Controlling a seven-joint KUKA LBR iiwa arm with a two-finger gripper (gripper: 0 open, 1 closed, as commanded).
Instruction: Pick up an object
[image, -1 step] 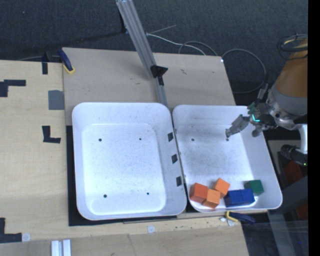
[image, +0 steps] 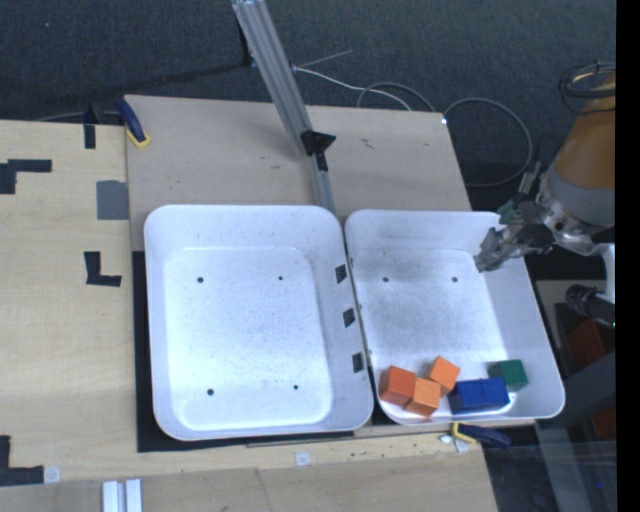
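Note:
Several small blocks lie along the near edge of the right bin (image: 430, 300): three orange blocks (image: 420, 385) clustered together, a blue block (image: 478, 395) to their right, and a green block (image: 512, 373) at the near right corner. My gripper (image: 490, 252) hangs over the right bin's far right side, well away from the blocks, pointing down and left. Nothing shows between its fingers.
The left bin (image: 245, 320) stands beside the right one. A slanted metal pole (image: 285, 90) rises from between the bins at the back. Cables (image: 470, 110) loop on the dark floor behind. A blue-yellow clamp (image: 132, 122) sits at the bench's far left corner.

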